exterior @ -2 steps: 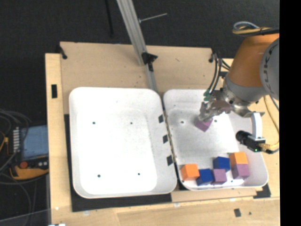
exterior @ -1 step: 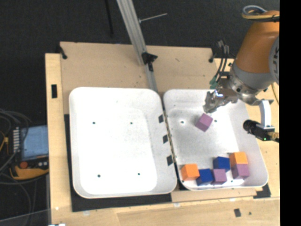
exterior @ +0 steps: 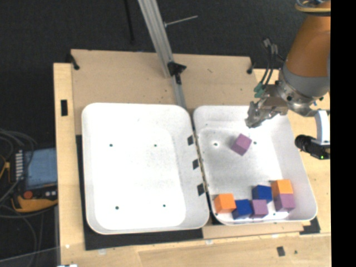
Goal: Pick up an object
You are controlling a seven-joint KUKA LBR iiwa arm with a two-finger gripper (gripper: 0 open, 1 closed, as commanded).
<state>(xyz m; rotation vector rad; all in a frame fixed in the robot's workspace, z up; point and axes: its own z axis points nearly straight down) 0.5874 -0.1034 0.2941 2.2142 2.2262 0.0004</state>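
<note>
A purple cube (exterior: 241,144) lies alone in the upper middle of the right bin (exterior: 295,149). Along that bin's front edge sit an orange cube (exterior: 225,202), two blue cubes (exterior: 243,209) (exterior: 262,193), a purple cube (exterior: 260,207), and an orange cube (exterior: 282,187) on top of another purple one (exterior: 284,201). My gripper (exterior: 254,119) hangs over the bin's back part, just above and to the right of the lone purple cube, with nothing visible between its fingers.
The left bin (exterior: 139,166) lies beside the right one, joined by black clips at the shared rim. A slanted metal pole (exterior: 158,35) rises behind the bins. Cables and a pendant (exterior: 30,177) lie left of the bench.
</note>
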